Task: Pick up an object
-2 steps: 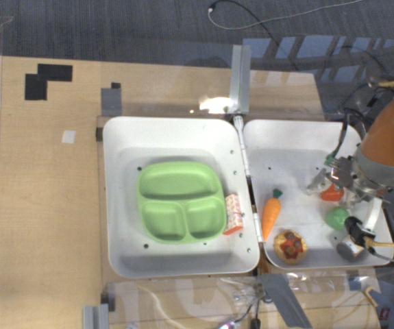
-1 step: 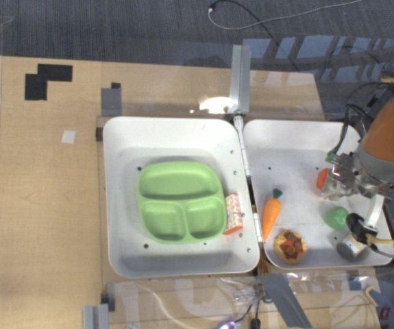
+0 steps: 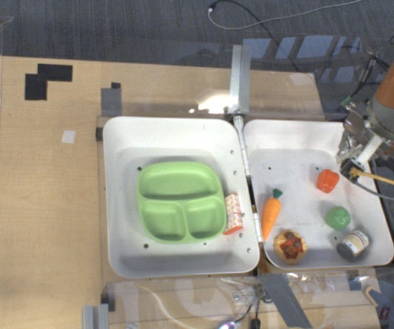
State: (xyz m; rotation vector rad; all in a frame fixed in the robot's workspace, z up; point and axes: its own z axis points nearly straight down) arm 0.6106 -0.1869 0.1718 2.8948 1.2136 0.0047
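white plastic, the right bin (image 3: 299,139) is your landmark: everything loose enough to pick up lies in it or just past its left wall. you'll see an orange-red pepper (image 3: 327,181) near its middle right, a green round fruit (image 3: 338,218) below that, and a small metal can (image 3: 352,244) lying at its lower right corner. a carrot (image 3: 271,214) lies close to its left wall, with a tart-like piece (image 3: 290,245) just below. beyond that wall, the left bin (image 3: 114,184) holds a green divided plate (image 3: 181,201) and a small wrapped packet (image 3: 233,213) touching the plate's edge. the fingers (image 3: 351,157) hang over the right bin's upper right part, above the pepper; you can't tell their state, and nothing shows between them. both bins sit on the wooden surface (image 3: 39,204).
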